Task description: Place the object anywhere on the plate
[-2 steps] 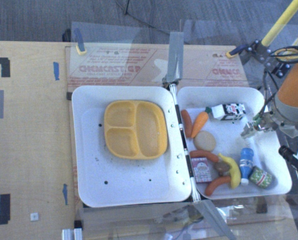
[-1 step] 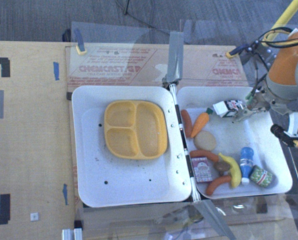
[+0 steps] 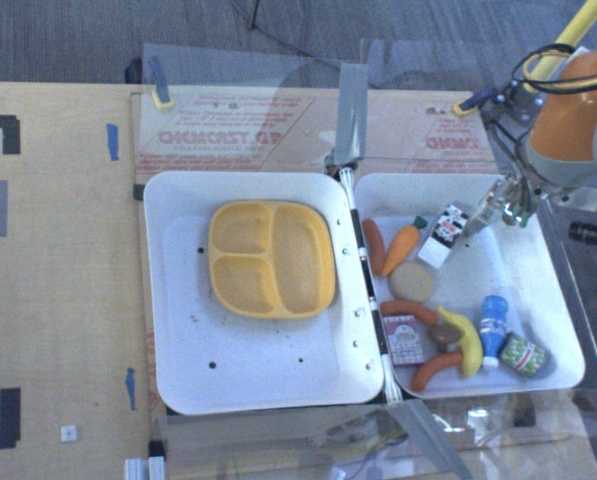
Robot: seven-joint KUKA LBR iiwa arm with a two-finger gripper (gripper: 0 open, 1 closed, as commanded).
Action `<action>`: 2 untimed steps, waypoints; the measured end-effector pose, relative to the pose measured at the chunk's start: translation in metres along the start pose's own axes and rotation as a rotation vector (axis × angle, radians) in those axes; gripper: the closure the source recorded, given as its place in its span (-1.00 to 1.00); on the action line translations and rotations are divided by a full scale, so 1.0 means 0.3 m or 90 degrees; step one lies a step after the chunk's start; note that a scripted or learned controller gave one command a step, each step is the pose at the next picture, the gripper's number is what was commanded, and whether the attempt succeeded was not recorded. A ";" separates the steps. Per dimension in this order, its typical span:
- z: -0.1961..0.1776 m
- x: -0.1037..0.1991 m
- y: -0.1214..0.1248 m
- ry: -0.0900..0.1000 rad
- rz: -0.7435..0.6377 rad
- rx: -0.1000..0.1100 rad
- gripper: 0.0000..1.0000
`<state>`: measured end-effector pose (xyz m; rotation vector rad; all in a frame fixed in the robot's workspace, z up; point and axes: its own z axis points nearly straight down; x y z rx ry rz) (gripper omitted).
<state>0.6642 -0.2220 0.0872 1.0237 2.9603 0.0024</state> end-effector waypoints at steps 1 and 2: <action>-0.011 0.215 0.217 -0.007 -0.220 0.006 1.00; 0.000 0.059 -0.031 -0.001 -0.050 0.000 1.00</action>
